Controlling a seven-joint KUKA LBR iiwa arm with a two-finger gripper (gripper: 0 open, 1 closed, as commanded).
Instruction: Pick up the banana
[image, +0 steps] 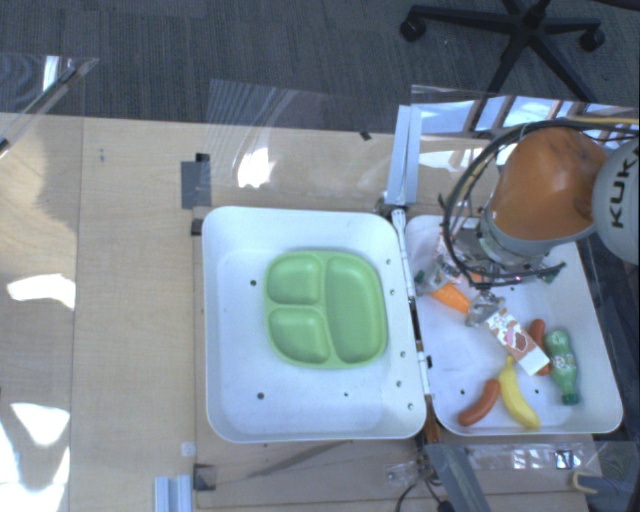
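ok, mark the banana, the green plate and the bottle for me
banana (517, 395), camera view, mid-body.
green plate (327, 307), camera view, ridge between compartments.
bottle (562, 365), camera view, green body.

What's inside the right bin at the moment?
The right bin holds the banana, a sausage, a green bottle, a small carton and an orange piece. The arm covers the bin's far end, so anything under it stays hidden.

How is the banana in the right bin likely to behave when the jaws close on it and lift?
The banana looks smooth and curved, so it may slip or pivot. It lies against a sausage, which would probably shift. It seems small and light.
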